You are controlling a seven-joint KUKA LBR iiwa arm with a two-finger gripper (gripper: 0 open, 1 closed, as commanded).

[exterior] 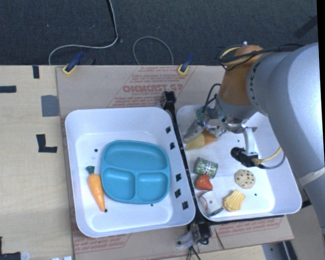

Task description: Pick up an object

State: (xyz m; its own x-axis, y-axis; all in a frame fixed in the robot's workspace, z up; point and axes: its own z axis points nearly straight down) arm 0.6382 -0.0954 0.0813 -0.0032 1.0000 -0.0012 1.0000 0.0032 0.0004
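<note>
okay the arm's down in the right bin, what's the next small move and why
Probably a short straight lift to test the pick: the gripper sits low at the pale yellow wedge-shaped toy near the right white bin's left wall, but I can't tell whether the toy is actually held.

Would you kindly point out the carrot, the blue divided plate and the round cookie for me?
carrot [96, 191], camera view, middle of its orange body.
blue divided plate [135, 171], camera view, ridge between its compartments.
round cookie [244, 178], camera view, centre of its top face.
</note>
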